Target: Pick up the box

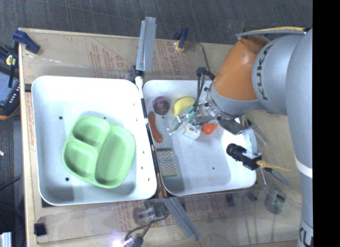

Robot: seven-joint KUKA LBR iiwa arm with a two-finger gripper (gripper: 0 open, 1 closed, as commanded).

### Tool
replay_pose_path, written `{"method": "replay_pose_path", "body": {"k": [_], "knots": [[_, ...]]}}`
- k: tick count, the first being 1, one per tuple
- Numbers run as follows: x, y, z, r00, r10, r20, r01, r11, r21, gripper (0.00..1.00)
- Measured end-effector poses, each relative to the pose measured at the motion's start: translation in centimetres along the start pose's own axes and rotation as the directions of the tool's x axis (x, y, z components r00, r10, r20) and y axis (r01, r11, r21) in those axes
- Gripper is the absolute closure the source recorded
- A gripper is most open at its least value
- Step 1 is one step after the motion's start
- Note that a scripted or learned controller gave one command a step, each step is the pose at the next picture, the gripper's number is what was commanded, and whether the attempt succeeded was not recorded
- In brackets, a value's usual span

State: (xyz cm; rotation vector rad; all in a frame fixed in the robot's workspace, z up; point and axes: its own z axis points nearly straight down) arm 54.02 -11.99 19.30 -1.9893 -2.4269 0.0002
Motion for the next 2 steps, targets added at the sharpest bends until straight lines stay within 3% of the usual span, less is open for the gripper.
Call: {"method": "replay_pose_path", "body": {"k": [1, 2], "knots": [[2.6, -5.9, 8.9, 1.000, 0.024, 0.018, -0.024, 1.000, -0.008, 0.00], [2.2, -3.6, 10.1, 0.911, 0.412, 0.004, -0.412, 0.911, -0.003, 0.00]]}}
